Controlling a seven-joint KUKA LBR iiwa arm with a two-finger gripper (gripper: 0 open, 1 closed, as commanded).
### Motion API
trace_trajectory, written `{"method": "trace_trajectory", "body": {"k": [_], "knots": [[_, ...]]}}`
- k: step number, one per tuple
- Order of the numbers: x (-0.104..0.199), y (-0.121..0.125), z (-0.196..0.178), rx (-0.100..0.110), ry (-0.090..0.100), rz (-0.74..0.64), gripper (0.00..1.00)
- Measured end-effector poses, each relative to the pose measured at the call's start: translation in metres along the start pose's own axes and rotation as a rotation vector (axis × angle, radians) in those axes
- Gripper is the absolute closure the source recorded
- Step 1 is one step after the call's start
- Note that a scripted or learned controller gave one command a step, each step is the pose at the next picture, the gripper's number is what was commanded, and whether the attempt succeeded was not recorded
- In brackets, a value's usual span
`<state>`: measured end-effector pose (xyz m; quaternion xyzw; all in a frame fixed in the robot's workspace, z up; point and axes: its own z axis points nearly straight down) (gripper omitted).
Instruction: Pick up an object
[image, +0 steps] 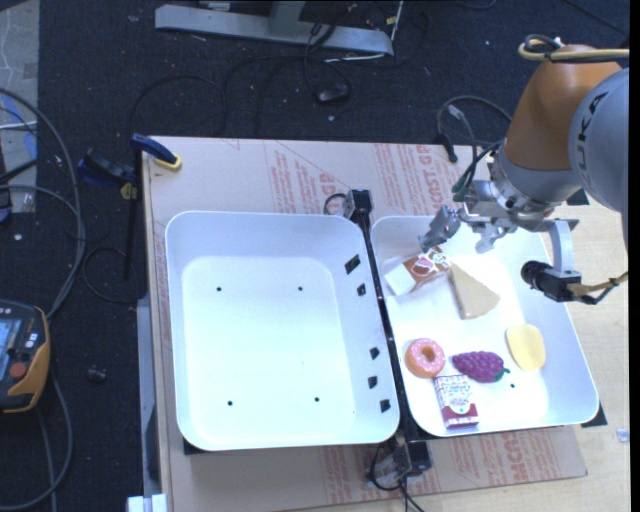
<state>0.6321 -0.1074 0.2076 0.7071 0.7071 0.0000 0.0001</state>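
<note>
- The room's dark floor rings a cardboard-topped table (260, 170), with cables trailing over the floor at nine o'clock and metal framing lying at twelve.
- A yellow-handled clamp (155, 152) sits on the table's corner at about ten o'clock.
- The left bin (185, 300) takes up the middle-left of the table; its white floor shows only a few small dark dots.
- The right bin (570, 390) lies just beside it, and all the loose items are inside this one.
- Near the divider, a brown and white packet (424, 269) lies in the bin's upper part, at about ten o'clock within the bin.
- A pale tan wedge (472, 294) lies just beside the packet, at its four o'clock.
- Lower down, a pink donut (426, 356), a purple grape bunch (479, 365) and a yellow piece (526, 346) sit in a row, left to right.
- A red and white carton (456, 400) lies at six o'clock in the bin, below the donut.
- The claw (462, 226) hangs over the bin's upper edge, just above the packet and wedge; its fingers look spread, with nothing between them.
- Judgement: the pick is not yet made. Every item rests on the bin floor. The claw seems lined up over the packet or wedge, so descent, closing and lifting remain.
</note>
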Motion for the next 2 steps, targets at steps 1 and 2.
{"method": "trace_trajectory", "body": {"k": [1,2], "knots": [[-0.052,-0.003,0.046,0.004,0.0,0.004,0.0],[-0.054,0.025,0.098,-0.01,-0.002,0.0,0.0]]}}
